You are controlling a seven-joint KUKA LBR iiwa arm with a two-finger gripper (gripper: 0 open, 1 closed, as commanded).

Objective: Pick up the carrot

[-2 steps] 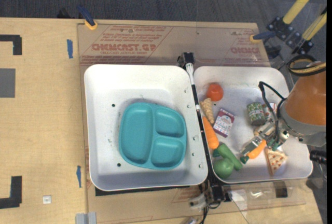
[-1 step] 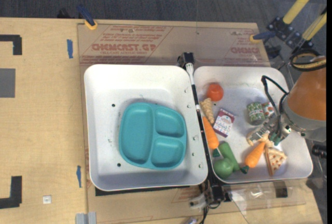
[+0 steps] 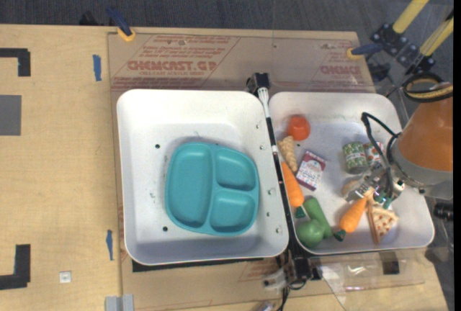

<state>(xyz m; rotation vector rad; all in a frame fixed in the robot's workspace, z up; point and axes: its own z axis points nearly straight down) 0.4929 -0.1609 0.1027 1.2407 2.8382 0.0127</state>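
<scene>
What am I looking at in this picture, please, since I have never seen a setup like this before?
This is one camera fixed above a workbench, looking down at a slant. The grey and orange shape at the right is a robot arm, and its gripper reaches down into the right white bin. A program is meant to make it pick up a carrot.

The left bin holds a teal divided plate. The right bin holds toy foods: a long carrot along its left wall, a smaller carrot just below the gripper, a green pepper, a pizza slice, an orange round piece, a small packet and a patterned tin.

The wiring hides the fingers, so I cannot tell whether anything is held.
</scene>
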